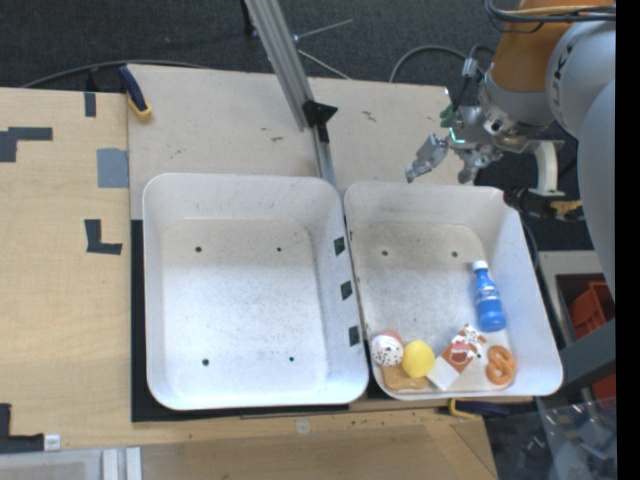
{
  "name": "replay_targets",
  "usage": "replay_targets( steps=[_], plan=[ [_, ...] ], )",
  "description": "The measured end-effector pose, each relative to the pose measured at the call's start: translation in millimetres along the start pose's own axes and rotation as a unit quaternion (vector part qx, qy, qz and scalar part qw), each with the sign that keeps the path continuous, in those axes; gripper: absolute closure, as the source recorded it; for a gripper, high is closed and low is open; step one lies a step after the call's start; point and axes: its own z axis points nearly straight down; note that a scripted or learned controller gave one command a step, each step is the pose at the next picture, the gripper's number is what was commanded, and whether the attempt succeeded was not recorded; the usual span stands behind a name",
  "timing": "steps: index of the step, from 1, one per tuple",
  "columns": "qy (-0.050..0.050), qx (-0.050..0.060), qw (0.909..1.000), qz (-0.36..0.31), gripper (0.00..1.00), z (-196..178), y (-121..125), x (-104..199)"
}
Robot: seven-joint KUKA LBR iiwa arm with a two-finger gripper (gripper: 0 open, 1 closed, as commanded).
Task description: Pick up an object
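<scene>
Judging from how things lie, the pick has not yet begun: every candidate object sits untouched in the right shallow white plastic bin [520, 230], clustered toward its near edge and near right corner. A small blue plastic bottle with a white cap [487, 298] lies alongside the bin's right wall; closer to the near edge sit a white speckled ball [387, 349], a round yellow ball [418, 357], a small red-and-white figure toy [464, 347], an orange pretzel-shaped piece [499, 365] and a flat tan block [403, 377], packed almost touching one another. The left shallow white plastic bin [160, 268] stands just beside the right one. The grey arm with its orange band [545, 43] is bent over the far right corner of the bench, its wrist angled down and toward the bins, so the two-finger gripper [448, 160] hangs just beyond the right bin's far rim, well apart from the objects. Its fingers look spread apart with nothing between them. What remains is everything: travelling over the cluster, descending, closing and lifting.
</scene>
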Motion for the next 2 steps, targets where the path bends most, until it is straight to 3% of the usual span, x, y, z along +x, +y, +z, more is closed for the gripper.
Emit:
replay_targets(
  steps=[1,2],
  plan=[
    [-0.001,-0.003,1.0,-0.001,0.0,-3.6,0.9,-0.1],
    [-0.001,0.0,1.0,0.0,0.0,51.5,-7.9,-6.1]
  ],
)
